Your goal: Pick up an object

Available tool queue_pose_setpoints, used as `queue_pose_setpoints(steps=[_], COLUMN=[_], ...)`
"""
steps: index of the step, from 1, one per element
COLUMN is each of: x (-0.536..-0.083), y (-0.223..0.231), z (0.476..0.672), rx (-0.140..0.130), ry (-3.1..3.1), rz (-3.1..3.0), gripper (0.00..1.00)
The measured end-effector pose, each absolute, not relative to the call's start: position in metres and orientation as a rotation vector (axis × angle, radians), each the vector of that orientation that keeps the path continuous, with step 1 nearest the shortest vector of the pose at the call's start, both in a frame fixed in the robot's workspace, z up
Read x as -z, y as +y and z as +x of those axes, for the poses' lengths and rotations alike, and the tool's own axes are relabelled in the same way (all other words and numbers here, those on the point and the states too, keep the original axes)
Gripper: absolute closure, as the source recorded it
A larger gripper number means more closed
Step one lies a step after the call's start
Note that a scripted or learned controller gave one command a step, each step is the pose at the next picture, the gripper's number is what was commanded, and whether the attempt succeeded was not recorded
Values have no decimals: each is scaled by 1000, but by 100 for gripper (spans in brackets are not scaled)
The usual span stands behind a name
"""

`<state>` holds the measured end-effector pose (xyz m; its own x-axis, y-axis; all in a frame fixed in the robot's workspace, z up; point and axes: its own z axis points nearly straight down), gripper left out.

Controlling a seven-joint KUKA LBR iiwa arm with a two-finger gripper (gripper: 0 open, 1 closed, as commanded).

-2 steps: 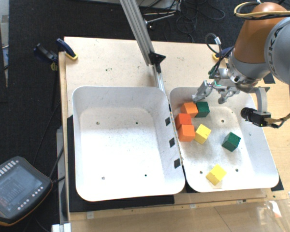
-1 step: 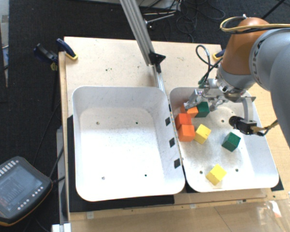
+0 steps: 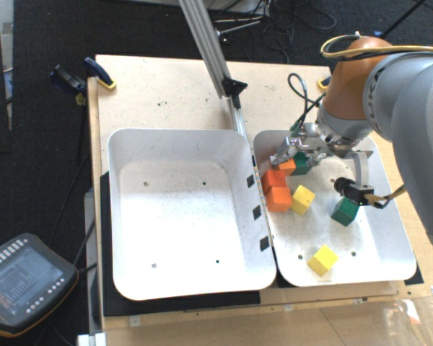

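Orange blocks [image 3: 277, 189] hug right bin [image 3: 390, 262] left wall; pincer [image 3: 294, 157] above.

My arm [image 3: 408, 92] enters from the right of the camera view, its grey casing broad at the frame's edge and narrowing toward the wrist. The orange band [image 3: 353, 78] sits just above the wrist, with a yellow cable looped over its top. From there the wrist bends downward and to the left. My pincer [image 3: 297, 156] hangs low at the end of it, pointing down and left. Black cabling trails beside the wrist. The state of the pincer's closure cannot be judged from this angle.
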<state>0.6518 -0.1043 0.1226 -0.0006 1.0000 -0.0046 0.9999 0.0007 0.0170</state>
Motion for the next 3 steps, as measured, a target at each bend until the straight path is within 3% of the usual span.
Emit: queue_pose_setpoints(steps=[1, 3], x=[-131, -239], y=[-104, -103], z=[652, 661], rx=[-15, -8], ry=[2211, 2220], rz=[2207, 2213], gripper=[100, 100])
